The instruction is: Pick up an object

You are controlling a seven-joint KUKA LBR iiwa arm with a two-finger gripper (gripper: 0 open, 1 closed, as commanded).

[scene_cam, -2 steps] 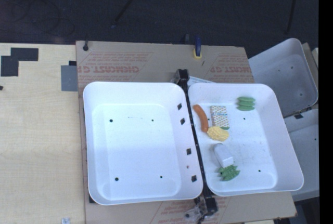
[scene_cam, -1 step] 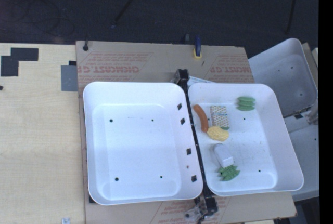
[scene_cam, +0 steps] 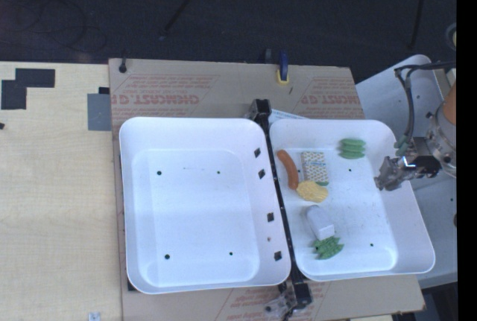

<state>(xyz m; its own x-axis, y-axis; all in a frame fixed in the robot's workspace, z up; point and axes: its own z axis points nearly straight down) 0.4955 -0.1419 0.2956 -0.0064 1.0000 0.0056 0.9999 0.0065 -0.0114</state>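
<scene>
Mirrored brown print on the cardboard sheet [scene_cam: 223,89] under the two bins cannot be read for certain. The gripper [scene_cam: 387,176], dark metal, hangs over the right bin's [scene_cam: 406,252] right edge; whether its fingers are spread or closed cannot be told, and nothing shows between them. Near that bin's left wall lie a slim orange sausage-shaped toy [scene_cam: 288,167], a small patterned packet [scene_cam: 314,164] and a bumpy yellow piece [scene_cam: 312,191]. A ridged green piece [scene_cam: 352,148] sits toward the far edge. A white block [scene_cam: 320,223] touches a spiky green toy [scene_cam: 326,246] near the front edge. The left bin [scene_cam: 141,163] is smooth white plastic.
</scene>
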